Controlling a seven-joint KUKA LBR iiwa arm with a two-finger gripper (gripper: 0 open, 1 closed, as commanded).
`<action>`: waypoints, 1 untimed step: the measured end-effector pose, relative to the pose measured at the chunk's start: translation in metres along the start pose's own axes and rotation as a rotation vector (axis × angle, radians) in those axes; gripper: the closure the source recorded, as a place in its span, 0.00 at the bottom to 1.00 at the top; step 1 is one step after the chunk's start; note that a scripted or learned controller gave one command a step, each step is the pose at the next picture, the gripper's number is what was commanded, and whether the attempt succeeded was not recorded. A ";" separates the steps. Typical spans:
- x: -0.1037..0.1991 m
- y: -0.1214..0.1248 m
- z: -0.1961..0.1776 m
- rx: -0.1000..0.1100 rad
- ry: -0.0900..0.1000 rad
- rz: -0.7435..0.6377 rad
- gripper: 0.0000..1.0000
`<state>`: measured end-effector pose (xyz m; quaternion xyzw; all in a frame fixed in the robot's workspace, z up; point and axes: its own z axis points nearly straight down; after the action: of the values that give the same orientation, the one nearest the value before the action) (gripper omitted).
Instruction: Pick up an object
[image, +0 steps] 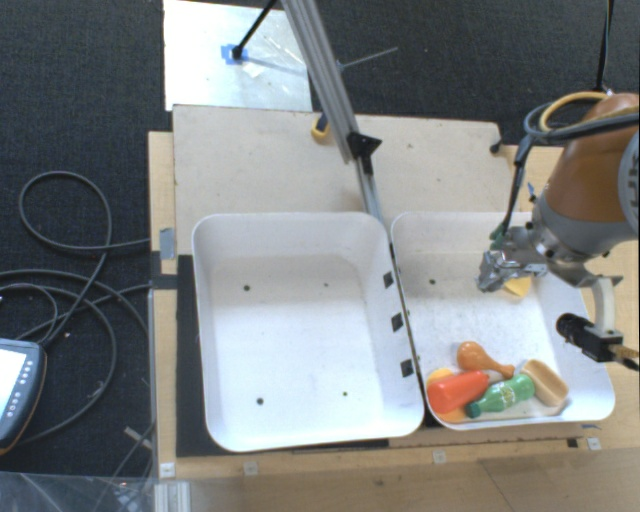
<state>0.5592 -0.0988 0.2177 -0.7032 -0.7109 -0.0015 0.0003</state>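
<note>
Dark carpet with loose cables surrounds a pale table (250, 160) carrying two shallow white bins side by side.

Fingers (495, 272): metallic, hanging low over the far part of the right bin (440, 300); whether they are parted or closed cannot be told at this angle, and nothing is visibly between them.

Yellow piece (518, 288): small, flat, just beside the fingers on their right and slightly nearer; touching or apart cannot be told. Probably the closest candidate for the pick.

Toy cluster, near right corner of the right bin, well apart from the fingers, toward the near side:
- orange drumstick-shaped piece (480, 357);
- red-orange carrot-like piece (458, 390), long axis running left-right;
- green bottle (503, 394), lying down, long axis left-right;
- tan boat-shaped piece (547, 382).

Left bin (300, 330): holds none of these toys.
</note>
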 end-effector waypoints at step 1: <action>0.050 0.007 -0.011 -0.001 0.000 0.000 1.00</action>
<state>0.5661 -0.0487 0.2292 -0.7032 -0.7110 -0.0018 -0.0003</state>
